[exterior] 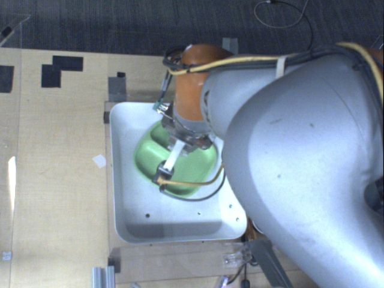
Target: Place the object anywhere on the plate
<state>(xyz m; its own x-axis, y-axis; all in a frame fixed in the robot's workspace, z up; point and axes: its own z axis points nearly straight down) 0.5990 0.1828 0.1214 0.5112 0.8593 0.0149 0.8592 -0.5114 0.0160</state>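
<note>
you cannot tell whether the gripper over the green plate in the white bin is open or holding anything, so releasing here might place nothing.

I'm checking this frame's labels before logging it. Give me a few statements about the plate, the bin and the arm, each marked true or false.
1. A green plate lies inside the white bin. True.
2. The arm reaches in from the view's left. False: it comes in from the right.
3. The arm's wrist hangs over the plate. True.
4. The band above the wrist is blue. False: it is an orange band.
</note>
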